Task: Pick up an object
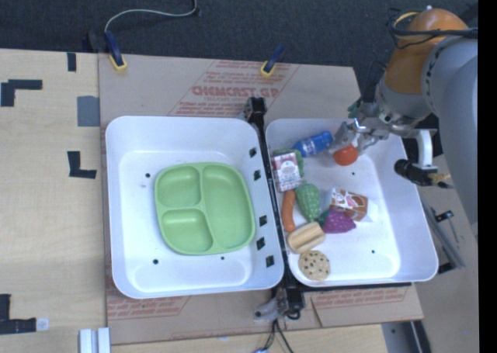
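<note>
camera view: you have the gripper low over the far end of the right bin, reaching in from the right, the orange band above the wrist. a red tomato-like piece sits right at its tip, touching or nearly so. it looks placed for a pick on that piece, which lies apart from the main pile and so is the easier target. you cannot tell how far the jaws stand open, or whether they have hold of anything; the metal parts blur together with the red piece.

the other candidates lie in the same bin: a blue bottle just beside the gripper, a small carton against the divider, then a carrot, a green vegetable, purple grapes, a wrapped packet, a bread roll and a cookie bunched closely, several touching.

the left bin holds a green divided plate, lying flat, probably just clutter for this task.

hard to make out: the label on the carton, and what the packet holds. the arm's body is cut off at the right.
</note>
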